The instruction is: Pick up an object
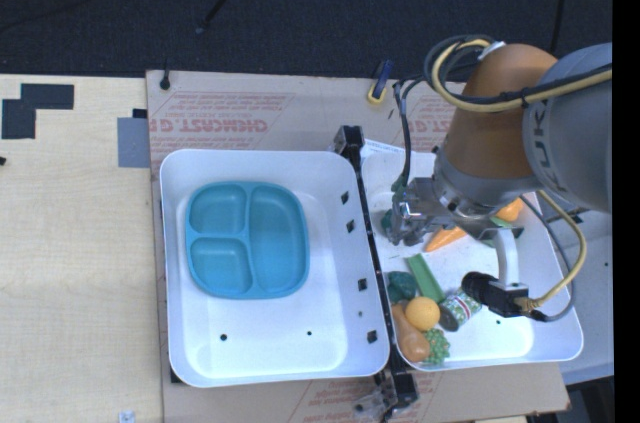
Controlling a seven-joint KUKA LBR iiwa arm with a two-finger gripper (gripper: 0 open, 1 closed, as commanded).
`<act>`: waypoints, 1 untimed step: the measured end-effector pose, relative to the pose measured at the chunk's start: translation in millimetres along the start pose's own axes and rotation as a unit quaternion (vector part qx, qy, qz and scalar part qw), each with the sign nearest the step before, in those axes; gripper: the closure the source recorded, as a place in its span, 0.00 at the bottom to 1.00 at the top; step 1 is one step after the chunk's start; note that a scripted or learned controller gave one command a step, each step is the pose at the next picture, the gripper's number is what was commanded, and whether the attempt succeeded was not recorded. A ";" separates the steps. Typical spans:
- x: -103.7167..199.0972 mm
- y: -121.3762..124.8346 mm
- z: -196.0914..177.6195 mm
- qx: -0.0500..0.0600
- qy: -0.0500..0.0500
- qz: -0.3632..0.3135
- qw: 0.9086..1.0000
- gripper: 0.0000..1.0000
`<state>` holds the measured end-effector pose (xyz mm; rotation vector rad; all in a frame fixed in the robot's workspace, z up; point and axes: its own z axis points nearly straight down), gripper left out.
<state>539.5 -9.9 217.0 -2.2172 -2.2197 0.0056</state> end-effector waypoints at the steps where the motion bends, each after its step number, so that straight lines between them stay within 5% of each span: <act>1: 3.3 -4.6 -20.6 -0.002 0.000 -0.001 1.000 1.00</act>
